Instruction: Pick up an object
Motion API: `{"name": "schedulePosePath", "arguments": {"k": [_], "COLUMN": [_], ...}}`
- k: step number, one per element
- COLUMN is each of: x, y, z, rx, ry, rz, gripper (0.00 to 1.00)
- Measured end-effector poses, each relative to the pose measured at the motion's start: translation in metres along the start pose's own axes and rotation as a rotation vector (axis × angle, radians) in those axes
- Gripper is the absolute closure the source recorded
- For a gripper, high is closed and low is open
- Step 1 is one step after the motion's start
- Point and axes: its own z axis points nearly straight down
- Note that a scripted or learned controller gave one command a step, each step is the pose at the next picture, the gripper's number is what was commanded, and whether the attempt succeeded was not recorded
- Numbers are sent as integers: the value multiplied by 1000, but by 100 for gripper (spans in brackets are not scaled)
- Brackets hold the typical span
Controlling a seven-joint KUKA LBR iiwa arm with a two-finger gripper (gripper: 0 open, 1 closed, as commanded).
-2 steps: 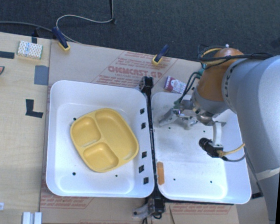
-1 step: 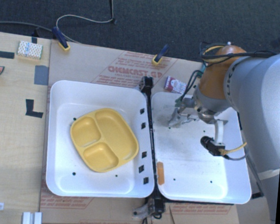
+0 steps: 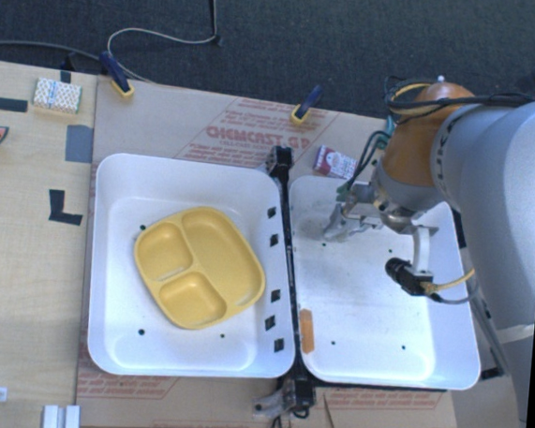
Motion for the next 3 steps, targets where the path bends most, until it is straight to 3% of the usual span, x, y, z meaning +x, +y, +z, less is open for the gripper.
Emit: {"name": "schedulePosePath", "arguments": {"k": [3], "x": [3], "y": [0], "z": [-27], "rx": [3], "ry": [5], "rz": [-3], "gripper": [100]}}
